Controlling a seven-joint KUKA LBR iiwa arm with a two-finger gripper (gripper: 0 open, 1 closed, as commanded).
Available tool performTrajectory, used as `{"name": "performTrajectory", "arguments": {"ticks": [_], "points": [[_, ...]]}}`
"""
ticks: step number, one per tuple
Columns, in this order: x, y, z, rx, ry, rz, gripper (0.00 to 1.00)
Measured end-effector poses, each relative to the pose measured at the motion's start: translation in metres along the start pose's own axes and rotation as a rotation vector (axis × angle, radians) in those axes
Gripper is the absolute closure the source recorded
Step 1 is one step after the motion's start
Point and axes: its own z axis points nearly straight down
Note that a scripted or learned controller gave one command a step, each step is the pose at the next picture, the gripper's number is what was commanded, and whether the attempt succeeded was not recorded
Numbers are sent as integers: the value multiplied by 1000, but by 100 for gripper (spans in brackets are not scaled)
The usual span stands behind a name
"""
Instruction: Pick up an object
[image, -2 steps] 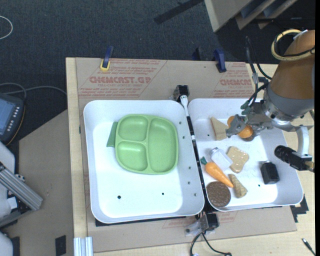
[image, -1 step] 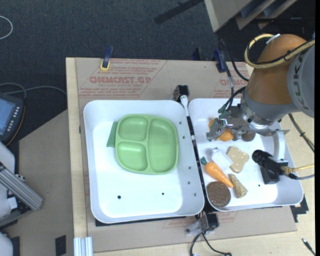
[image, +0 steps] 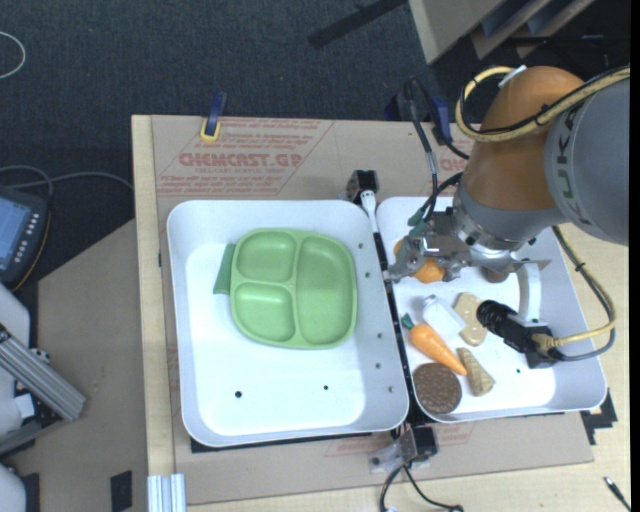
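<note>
Camera view, near to far: brown disc (image: 437, 388) and carrot (image: 436, 343) at 5 o'clock, orange piece (image: 429, 270) at 3 o'clock beneath the jaws (image: 428, 256), their opening indiscernible; crowding may cause a miss.

The big grey arm (image: 590, 140) with its orange band reaches in from the right. Its gripper (image: 432, 255) hangs low, pointing down.
</note>
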Motion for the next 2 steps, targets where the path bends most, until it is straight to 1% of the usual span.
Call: {"name": "performTrajectory", "arguments": {"ticks": [1, 2], "points": [[1, 2, -7, -4, -2, 3, 100], [-3, 0, 1, 0, -2, 5, 100]]}}
